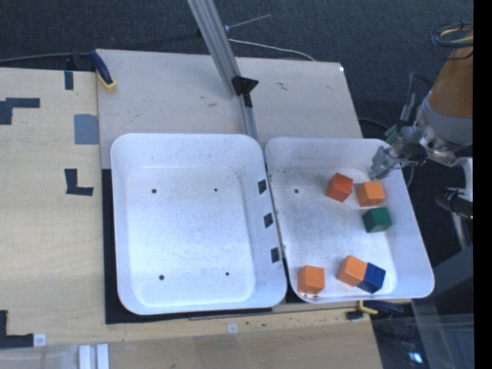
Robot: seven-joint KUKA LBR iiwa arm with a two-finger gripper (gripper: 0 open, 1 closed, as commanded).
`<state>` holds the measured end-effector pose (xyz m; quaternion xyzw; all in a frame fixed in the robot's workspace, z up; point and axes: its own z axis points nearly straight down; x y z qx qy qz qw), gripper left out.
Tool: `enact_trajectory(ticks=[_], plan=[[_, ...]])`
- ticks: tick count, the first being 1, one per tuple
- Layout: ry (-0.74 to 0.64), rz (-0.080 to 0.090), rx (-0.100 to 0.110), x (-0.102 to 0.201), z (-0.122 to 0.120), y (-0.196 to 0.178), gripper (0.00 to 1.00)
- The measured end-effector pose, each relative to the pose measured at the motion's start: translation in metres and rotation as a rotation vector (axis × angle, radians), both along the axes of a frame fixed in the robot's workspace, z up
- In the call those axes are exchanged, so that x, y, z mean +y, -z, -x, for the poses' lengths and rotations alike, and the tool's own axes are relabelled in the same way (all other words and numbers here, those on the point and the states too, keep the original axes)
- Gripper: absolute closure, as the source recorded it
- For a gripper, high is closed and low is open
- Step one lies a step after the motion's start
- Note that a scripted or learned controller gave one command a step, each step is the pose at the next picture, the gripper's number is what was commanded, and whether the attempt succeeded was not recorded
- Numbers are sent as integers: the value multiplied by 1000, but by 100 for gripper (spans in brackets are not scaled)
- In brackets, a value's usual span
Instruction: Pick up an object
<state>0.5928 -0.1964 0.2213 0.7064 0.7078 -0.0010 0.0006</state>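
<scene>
Two white bins [188, 148] sit side by side on a pale wooden desk [46, 167] over dark carpet. Six blocks [339, 187] lie in the right one; jaws [382, 162] hover above, state unclear.

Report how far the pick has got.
Done: nothing lifted; all six blocks lie in the right bin. In hand: the gripper hangs low at the bin's far right edge, just above the nearest orange block. Left: closing on a block and raising it.
</scene>
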Motion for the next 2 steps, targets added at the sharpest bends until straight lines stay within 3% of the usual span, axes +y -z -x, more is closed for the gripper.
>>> enact_trajectory(ticks=[1,2], plan=[[0,1,1,0,0,1,0],[-1,0,-11,16,-8,106,0]])
